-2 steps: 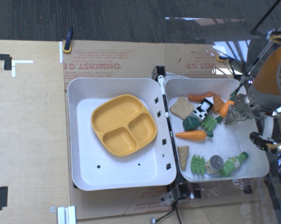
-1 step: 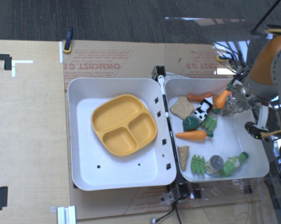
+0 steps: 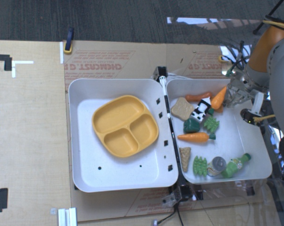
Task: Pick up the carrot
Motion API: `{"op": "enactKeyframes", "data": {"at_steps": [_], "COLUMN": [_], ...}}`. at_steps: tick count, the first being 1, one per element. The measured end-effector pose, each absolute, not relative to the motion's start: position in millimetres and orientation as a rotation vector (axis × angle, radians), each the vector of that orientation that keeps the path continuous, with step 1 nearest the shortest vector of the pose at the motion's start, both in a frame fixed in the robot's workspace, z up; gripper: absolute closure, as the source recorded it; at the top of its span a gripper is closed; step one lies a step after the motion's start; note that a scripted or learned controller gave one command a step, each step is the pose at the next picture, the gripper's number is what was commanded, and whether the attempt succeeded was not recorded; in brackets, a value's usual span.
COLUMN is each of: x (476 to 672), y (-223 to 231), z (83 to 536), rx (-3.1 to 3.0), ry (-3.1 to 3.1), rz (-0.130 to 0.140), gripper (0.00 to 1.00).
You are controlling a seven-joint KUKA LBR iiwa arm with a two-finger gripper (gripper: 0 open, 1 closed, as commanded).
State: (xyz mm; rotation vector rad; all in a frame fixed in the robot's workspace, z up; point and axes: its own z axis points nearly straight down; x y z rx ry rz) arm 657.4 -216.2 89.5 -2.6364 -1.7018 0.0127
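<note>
One mirrored cardboard print, "CHEMCAST"-like.

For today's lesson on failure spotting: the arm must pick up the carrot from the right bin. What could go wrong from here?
1. Wrong target: two carrots lie in the right bin, one in the middle and another near the claw; a red sausage beside it could be taken instead.
2. Clutter: the broccoli and dark green toy crowd the middle carrot, so a grasp might catch or push them.
</note>
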Motion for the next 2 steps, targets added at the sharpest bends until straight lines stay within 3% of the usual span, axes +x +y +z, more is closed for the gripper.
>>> {"op": "enactKeyframes", "data": {"at_steps": [2], "x": [658.8], "y": [-212.8], "z": [89.1], "rx": [-2.790], "ry": [-1.435], "rz": [0.008], "gripper": [0.00]}}
